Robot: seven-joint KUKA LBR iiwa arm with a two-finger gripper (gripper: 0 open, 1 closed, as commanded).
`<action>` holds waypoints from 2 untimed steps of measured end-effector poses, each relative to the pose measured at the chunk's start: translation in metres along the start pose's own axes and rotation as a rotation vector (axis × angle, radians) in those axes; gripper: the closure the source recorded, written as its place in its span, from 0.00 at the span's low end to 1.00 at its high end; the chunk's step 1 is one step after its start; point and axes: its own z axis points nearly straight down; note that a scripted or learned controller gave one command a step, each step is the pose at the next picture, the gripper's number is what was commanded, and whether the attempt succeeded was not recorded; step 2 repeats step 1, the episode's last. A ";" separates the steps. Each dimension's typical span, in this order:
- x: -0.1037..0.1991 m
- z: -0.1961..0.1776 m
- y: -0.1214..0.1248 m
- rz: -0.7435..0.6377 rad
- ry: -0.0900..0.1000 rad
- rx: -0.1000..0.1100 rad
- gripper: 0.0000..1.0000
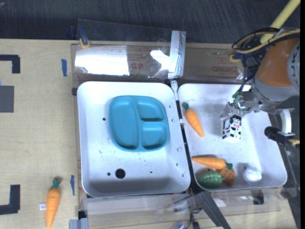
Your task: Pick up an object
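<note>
We count three carrots: one [194,120] in the right bin [267,175], another [209,162] lower down, and a third [52,202] on the tabletop [33,128] at lower left. At right of centre the tool [237,109] pinches a black-and-white cow [233,128]. A glossy blue tray [139,122] sits in the left bin [90,128].

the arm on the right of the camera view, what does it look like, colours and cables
The grey KUKA arm has a rounded body with a broad orange band above the wrist. A bundle of black and yellow cables loops beside that band at its top, and a pale yellow tube runs up to the corner. Its small metallic two-finger gripper looks silvery-grey with dark parts.
</note>
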 end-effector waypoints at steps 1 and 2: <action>0.022 -0.048 0.020 0.089 -0.002 -0.001 1.00; 0.022 -0.048 0.020 0.089 -0.002 -0.001 1.00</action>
